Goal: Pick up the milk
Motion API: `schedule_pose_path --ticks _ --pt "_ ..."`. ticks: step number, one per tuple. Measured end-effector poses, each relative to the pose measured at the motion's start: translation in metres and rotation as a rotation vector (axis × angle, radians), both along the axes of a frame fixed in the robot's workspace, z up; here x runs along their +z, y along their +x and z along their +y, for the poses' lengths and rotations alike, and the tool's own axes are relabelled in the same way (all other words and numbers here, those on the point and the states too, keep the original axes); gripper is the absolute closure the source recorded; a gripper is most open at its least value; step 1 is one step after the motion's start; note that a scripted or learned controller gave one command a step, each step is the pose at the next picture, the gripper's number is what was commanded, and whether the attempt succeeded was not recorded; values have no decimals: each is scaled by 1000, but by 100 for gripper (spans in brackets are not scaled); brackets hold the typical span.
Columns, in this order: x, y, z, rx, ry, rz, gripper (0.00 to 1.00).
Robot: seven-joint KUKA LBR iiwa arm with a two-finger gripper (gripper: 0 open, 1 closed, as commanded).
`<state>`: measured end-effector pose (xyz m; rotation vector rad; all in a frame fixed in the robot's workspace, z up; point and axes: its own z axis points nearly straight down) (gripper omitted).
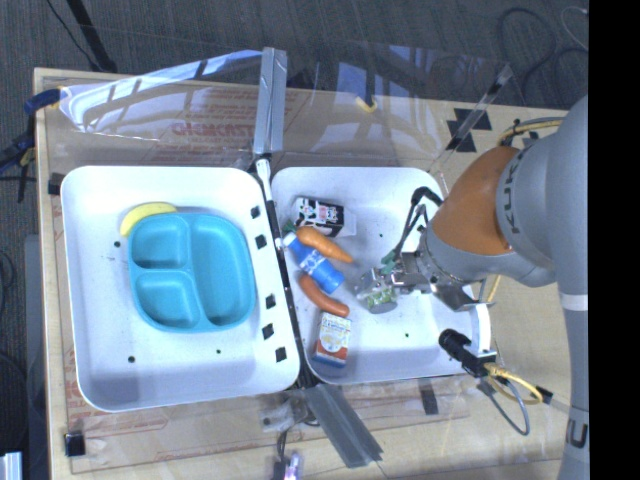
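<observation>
one gripper hangs low in the right bin, finger spread impossible to tell, right of the milk.

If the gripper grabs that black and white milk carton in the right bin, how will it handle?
The milk carton looks small and boxy, so probably light and fairly stiff, though thin walls may dent. Lying flat, it seems unlikely to roll. It sits near the bin wall, so it might slide against it.

Arm bent low — pincer pointing down-left.
</observation>
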<state>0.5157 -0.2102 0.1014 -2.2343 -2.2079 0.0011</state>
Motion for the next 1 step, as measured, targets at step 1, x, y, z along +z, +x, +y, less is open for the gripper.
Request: schedule_pose_path --ticks 1 --pt "91 -32 36 -79 0 1 100"
